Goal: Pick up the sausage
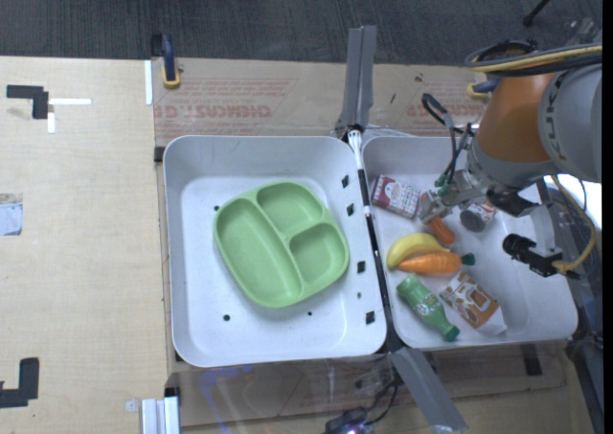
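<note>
The sausage [441, 229] is a small reddish-orange piece lying in the right bin [536, 327], just above the banana [412, 248]. My gripper [448, 200] hangs over the upper middle of that bin, its tip directly above the sausage's upper end and very close to it. The grey arm with its orange band [517, 116] comes in from the upper right. The slant of the view hides whether the tip touches the sausage.
The right bin also holds a red and white packet [396, 195], an orange carrot [433, 263], a green bottle [427, 308] and a snack packet [471, 301]. A green divided plate [281, 244] lies in the left bin [192, 231].
</note>
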Controlling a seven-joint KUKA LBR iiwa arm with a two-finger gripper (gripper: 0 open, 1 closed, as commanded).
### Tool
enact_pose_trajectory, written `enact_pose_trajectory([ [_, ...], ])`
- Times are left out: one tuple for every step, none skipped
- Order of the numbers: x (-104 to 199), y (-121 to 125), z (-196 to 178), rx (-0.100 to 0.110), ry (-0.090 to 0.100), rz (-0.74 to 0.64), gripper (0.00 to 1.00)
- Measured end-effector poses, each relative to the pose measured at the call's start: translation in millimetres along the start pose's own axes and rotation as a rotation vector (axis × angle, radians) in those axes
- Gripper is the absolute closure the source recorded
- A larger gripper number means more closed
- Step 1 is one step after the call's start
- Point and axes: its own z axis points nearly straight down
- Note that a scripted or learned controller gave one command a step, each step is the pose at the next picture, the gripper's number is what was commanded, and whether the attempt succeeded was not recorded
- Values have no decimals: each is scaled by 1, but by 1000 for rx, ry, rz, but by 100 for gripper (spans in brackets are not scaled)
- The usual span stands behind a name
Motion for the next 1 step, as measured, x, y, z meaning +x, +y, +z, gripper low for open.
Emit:
enact_pose_trajectory([
  [24,39,-90,2,0,295,100],
])
